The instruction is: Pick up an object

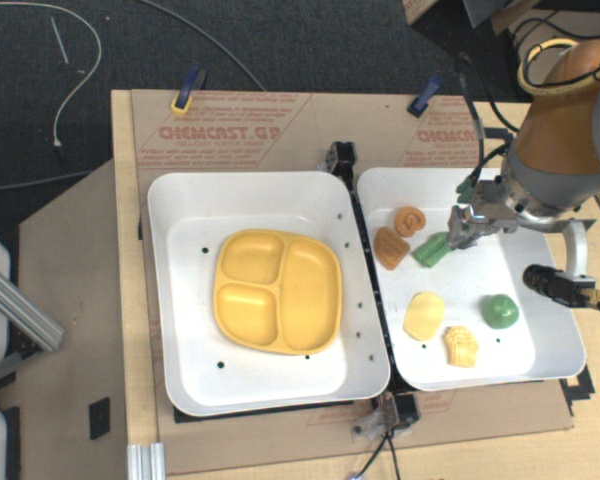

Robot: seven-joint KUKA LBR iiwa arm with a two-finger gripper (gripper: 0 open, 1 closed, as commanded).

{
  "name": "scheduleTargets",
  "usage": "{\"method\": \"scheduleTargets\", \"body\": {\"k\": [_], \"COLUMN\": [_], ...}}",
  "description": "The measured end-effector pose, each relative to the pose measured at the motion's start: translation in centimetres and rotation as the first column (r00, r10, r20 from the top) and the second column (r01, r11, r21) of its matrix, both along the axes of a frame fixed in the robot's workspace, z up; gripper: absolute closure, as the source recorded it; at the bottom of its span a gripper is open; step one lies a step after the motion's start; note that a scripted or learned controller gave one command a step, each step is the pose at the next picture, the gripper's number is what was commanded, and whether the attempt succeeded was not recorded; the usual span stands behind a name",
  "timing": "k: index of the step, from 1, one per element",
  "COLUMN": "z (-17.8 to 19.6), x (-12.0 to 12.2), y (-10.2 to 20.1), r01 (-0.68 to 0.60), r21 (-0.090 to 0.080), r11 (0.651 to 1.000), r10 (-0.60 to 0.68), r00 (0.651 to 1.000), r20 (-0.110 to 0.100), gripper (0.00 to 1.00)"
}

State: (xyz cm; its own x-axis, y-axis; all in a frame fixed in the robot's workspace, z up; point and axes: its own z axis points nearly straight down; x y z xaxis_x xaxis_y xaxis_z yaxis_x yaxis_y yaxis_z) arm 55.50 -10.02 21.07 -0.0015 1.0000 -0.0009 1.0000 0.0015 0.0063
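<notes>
Dark carpet with loose white cable surrounds a cardboard-covered surface [280, 118], its sheets printed in red with "CHEMCAST GP", the rest of that wording too faint to read. On it sit two shallow white bins side by side.

Taking the right bin [550, 353] as landmark: the left bin [180, 268] lies touching its left wall and holds a yellow divided plate [278, 290]. The grey arm [565, 118] with its orange band enters above the right bin's far right corner.

The gripper [463, 230] hangs low over the right bin's upper middle, right at the upper end of a green stick-shaped toy [430, 250] that lies tilted on the floor. The toy seems to reach between the fingertips, but whether the gripper is closed on it or merely around it cannot be told.

Within the right bin, a brown bread-like piece [391, 247] and a small brown swirl [411, 220] lie near its left wall, just beside the green toy. A pale yellow lump [424, 316], a yellow corn piece [461, 346] and a green round toy [500, 311] lie toward its near edge.

Likely risks: contact at the toy's very end could let it pivot and slip free on lifting, or a finger could nudge the brown pieces close by.
</notes>
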Motion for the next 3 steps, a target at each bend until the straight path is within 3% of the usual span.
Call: {"method": "scheduleTargets", "body": {"k": [1,2,3], "z": [5.1,5.5,3.7], "x": [0.1,0.5,0.5], "y": [0.0,5.3,10.8], "r01": [0.000,-0.005,-0.003], "r21": [0.000,0.002,0.003], "r11": [1.000,1.000,1.000], "r10": [0.000,0.005,0.003], "r00": [1.000,1.000,1.000], "r20": [0.001,-0.003,-0.011], "gripper": [1.00,1.00,1.00]}}
